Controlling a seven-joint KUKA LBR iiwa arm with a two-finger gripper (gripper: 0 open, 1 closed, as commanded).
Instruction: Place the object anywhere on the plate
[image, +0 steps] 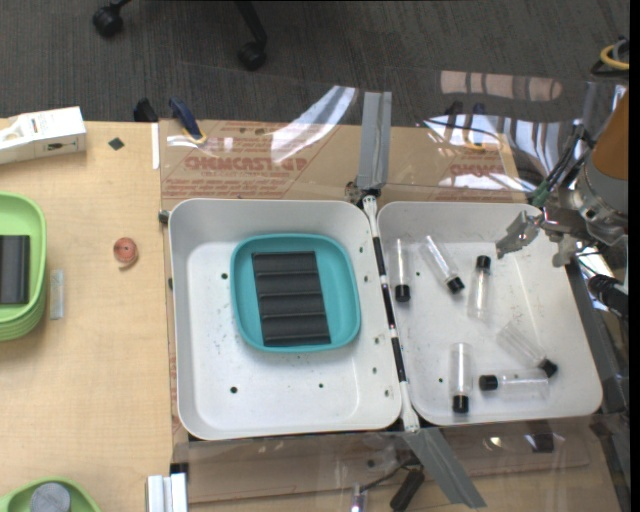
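Note:
A teal plate (295, 291) with a black ridged insert lies in the left white bin (200, 330). Several clear tubes with black caps lie scattered in the right white bin (425, 340); one tube (482, 285) lies near the middle and another tube (439, 264) to its left. My gripper (540, 243) hangs over the right bin's far right corner, just right of those tubes. Its fingers stand apart and open, with nothing between them.
More tubes (459, 375) (512, 381) lie near the right bin's front edge. A grey divider (385, 290) separates the bins. On the wooden bench to the left sit a green tray (22, 265), a small pink disc (124, 250) and a white box (40, 132).

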